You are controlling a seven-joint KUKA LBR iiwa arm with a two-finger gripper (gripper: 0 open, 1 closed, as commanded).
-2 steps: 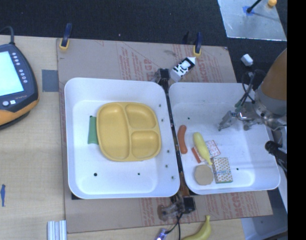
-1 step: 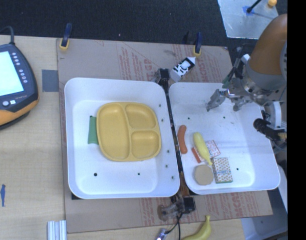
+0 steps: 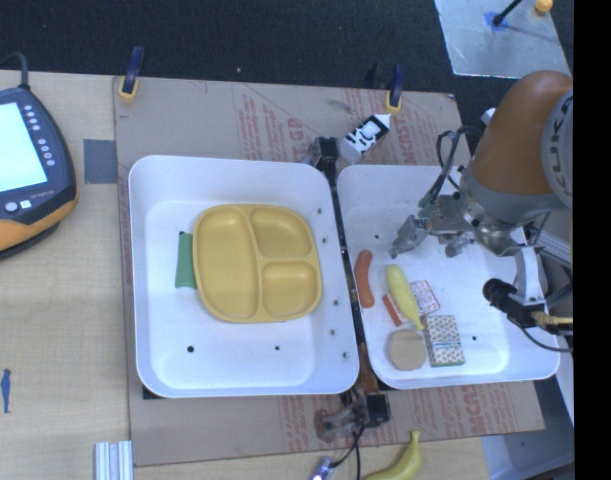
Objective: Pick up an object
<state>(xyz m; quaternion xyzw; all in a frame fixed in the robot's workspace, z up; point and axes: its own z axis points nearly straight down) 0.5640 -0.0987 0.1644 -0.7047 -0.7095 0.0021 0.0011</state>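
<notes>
Yellow banana (image 3: 402,294) lies beside orange sausage (image 3: 364,277).

bins: 2 (image 3: 145,268) (image 3: 525,368) | yellow tray: 1 (image 3: 255,263) | bananas: 2 (image 3: 403,293) (image 3: 400,460) | sausage: 1 (image 3: 364,277) | clamps: 2 (image 3: 131,73) (image 3: 394,88)

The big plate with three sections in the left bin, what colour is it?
Yellow. The plate shows best in the camera view, lying in the left bin.

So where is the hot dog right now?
The hot dog lies in the right bin, against its left wall, just left of the yellow corn cob and above the round cookie.
</notes>
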